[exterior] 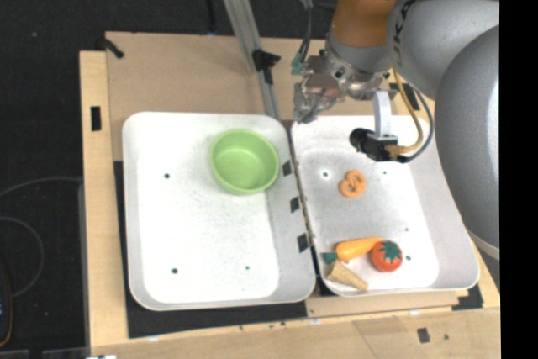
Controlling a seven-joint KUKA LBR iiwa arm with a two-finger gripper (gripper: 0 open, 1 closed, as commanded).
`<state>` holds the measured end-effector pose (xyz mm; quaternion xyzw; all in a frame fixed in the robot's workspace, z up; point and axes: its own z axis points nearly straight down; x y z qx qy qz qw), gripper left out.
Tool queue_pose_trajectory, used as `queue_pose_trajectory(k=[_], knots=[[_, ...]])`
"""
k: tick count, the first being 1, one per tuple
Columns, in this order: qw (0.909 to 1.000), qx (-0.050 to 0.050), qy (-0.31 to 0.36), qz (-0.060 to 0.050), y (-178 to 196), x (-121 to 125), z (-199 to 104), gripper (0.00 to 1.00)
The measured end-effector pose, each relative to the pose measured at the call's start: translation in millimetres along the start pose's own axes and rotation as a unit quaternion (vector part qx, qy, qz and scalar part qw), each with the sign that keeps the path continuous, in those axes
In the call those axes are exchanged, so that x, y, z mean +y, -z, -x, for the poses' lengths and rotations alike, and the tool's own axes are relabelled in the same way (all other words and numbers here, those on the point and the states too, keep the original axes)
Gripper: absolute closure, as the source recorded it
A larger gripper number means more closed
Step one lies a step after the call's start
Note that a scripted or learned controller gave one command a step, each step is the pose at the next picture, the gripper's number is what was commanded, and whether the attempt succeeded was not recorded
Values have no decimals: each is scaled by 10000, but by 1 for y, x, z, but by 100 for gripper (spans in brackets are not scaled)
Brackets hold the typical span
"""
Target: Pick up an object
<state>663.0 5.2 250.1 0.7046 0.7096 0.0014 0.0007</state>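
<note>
The gripper point(309, 109) hovers over the right bin's point(420, 206) far-left corner, apparently approaching; whether it is released or clenched I cannot tell. Next it likely must move toward the pretzel point(353, 184) and descend.

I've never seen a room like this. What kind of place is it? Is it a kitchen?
Probably not a kitchen; it looks like a robot test lab. A big grey and orange robot arm reaches over two white bins on a bench, and the food, like the tomato, looks like toys for practice.

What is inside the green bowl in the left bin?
The green bowl shows just its own green bottom, nothing in it. The bin floor under the bowl is covered.
</note>
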Motion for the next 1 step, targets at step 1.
queue_pose_trajectory(k=[1], knots=[[10000,-3,-19,-2,5,4,-44,100]])
